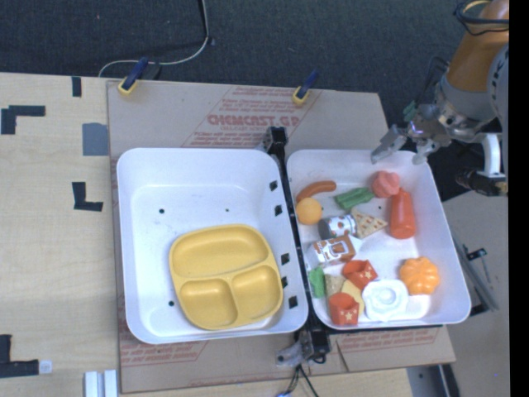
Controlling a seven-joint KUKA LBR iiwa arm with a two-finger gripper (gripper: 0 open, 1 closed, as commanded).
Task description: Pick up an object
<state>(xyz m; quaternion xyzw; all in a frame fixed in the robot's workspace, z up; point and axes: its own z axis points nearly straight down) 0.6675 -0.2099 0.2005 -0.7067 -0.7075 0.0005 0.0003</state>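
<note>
Gripper [405,145] hangs over the far right corner of the right bin [450,246], fingers spread apart, nothing between them. No pick yet; this reads as the approach step, before any descent into the pile.

The right bin holds all the candidate objects, packed close. Nearest the gripper: a pinkish-red round toy [385,184] and, touching it, a red bottle-shaped piece [402,214] lying lengthwise toward the near side. Left of those, a green pod [354,197] and a sausage [316,189] near the divider, with a small orange ball [308,212] just below the sausage. Further toward the near edge: an orange pumpkin [419,275] and a white round lid-like thing [386,298], plus a jumble of small red and yellow bits too cluttered to name.

The left bin [132,222] carries only a yellow divided plate [225,275], well apart from the arm.

Next move, as I judge it: shift a little inward over the round toy or bottle piece, drop straight down with fingers wide, straddle one item, close. Risk is the two red things touching, so fingers may catch both or nudge one aside. The pumpkin sits more apart and looks like an easier target, but farther off.
</note>
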